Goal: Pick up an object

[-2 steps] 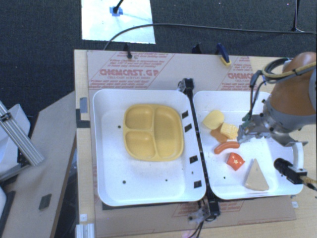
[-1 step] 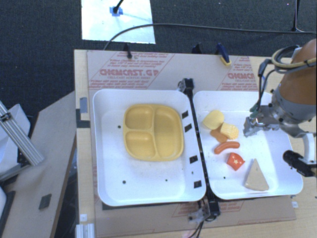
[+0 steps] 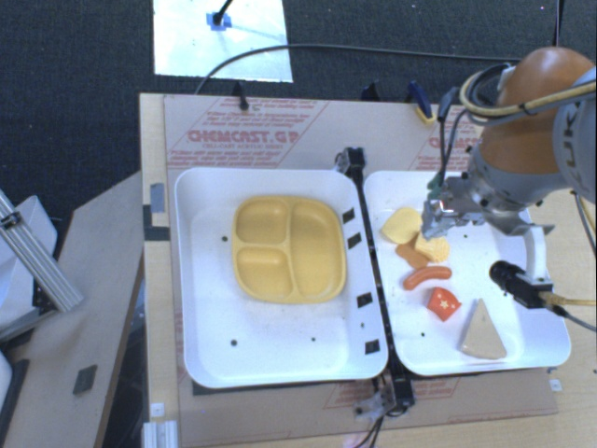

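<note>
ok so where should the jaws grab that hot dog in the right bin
Grip the hot dog at its middle, across its narrow width, coming straight down from above. It lies flat, long and thin, angled slightly, with the red piece close below, so close across the short side.

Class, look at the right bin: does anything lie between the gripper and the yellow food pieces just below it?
Nothing visible does. The gripper is low over the right bin, directly above the small yellow piece, with the larger yellow piece beside it. The sausage lies nearer the camera, off that path.
</note>
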Action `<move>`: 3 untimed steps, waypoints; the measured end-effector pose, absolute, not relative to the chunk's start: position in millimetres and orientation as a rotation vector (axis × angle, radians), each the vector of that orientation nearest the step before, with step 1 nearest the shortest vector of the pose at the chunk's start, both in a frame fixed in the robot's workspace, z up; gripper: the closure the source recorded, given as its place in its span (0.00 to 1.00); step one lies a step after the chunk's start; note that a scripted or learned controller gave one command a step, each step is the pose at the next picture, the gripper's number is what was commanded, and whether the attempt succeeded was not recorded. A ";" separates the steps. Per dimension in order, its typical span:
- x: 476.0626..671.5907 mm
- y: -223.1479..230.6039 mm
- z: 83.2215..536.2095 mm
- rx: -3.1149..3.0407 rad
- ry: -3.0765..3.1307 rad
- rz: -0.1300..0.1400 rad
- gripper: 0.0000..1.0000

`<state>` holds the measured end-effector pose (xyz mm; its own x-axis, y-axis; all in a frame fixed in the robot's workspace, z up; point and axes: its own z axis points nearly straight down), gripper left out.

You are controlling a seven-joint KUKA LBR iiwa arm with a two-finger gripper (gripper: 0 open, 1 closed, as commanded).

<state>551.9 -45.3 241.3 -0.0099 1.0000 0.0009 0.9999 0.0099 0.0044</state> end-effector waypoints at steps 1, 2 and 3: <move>564.6 -3.8 237.4 2.210 2.229 0.004 1.00; 588.7 51.6 243.0 2.209 2.231 0.007 1.00; 599.5 95.9 232.9 2.211 2.230 0.004 1.00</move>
